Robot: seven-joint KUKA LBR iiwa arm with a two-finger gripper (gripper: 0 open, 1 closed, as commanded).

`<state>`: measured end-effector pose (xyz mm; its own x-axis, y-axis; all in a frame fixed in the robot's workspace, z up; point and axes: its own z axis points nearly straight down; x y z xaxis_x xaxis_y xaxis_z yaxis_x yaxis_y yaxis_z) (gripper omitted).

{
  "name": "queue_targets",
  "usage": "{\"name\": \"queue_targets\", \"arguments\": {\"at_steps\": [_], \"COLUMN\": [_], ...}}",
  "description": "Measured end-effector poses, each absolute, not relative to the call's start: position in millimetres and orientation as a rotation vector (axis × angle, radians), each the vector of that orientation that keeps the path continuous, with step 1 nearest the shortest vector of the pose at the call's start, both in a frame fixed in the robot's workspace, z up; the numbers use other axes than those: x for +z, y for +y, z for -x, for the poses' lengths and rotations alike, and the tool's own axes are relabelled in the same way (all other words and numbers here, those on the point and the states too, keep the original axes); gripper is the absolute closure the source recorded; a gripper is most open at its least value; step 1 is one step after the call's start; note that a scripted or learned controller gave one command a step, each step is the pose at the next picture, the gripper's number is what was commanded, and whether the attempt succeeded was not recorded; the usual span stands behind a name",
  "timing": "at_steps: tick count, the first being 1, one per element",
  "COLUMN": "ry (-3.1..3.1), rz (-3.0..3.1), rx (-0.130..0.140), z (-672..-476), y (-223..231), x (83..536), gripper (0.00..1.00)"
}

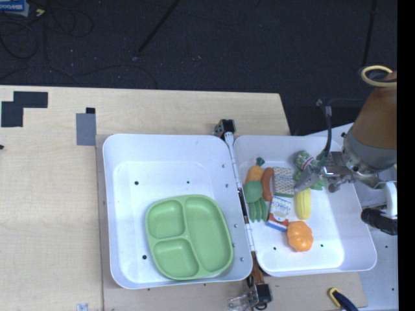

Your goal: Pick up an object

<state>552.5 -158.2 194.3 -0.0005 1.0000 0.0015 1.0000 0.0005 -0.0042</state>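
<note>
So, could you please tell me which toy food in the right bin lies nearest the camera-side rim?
The round orange plastic pumpkin; the yellow corn cob and the other toys lie farther back.

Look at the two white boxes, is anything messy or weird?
Nothing looks broken or spilled. The toy food, like the corn and orange pepper, lies jumbled in the right bin. The green tray sits a bit crooked in the left bin.

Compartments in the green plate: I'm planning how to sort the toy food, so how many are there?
3. The green plate in the left bin has a small one at upper left, a small one at lower left and a long one along its right side.
</note>
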Motion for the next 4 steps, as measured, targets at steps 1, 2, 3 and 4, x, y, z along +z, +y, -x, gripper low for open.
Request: {"name": "queue_targets", "arguments": {"at_steps": [1, 2, 3, 4], "ry": [-2.216, -2.228, -2.222, -2.233], "rz": [2.219, 2.223, 2.217, 2.232], "rx": [0.006, -0.004, 0.004, -0.014], "z": [-626.4, -646.1, -643.9, -601.1], "y": [-193.4, -185.9, -212.7, -113.8], "x": [115.9, 92.2, 103.6, 94.8], "gripper": [0.00, 0.00, 0.00, 0.00]}}
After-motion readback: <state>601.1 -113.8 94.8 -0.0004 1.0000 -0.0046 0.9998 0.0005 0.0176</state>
